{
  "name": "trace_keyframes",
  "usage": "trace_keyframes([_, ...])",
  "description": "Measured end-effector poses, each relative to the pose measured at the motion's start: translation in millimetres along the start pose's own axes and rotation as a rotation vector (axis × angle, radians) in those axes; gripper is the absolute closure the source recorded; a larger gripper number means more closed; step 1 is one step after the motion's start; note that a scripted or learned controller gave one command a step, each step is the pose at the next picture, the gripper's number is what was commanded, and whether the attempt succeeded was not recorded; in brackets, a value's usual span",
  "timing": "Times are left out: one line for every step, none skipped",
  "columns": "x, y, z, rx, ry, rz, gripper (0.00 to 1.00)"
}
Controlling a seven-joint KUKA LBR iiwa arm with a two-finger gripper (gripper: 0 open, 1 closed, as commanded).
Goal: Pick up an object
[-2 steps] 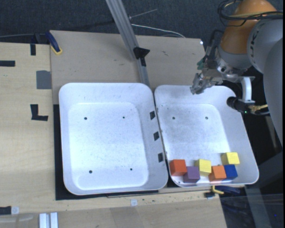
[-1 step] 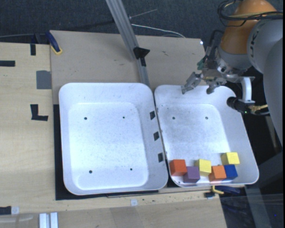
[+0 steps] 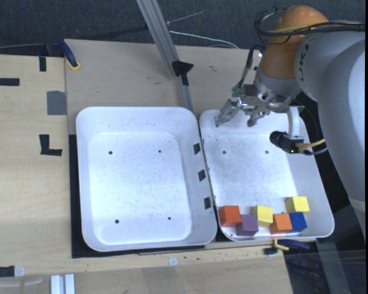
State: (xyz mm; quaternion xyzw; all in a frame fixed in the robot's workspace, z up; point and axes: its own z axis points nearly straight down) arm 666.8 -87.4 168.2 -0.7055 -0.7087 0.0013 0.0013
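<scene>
1. Six small blocks lay bunched along the near edge of the right bin [image 3: 306,164]: an orange block [image 3: 230,215], a purple block [image 3: 249,224], a yellow block [image 3: 264,214], a second orange block [image 3: 282,222], a blue block [image 3: 298,221] and a second yellow block [image 3: 299,204].
2. The claw [image 3: 238,116] hung over that bin's far edge, well apart from the blocks, fingers spread, nothing between them.
3. The left bin [image 3: 89,164] sat just beside it.
</scene>
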Motion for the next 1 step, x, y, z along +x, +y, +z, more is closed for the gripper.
trace_keyframes([-108.2, 13.8, -30.6, -0.006, -0.004, 0.009, 0.0])
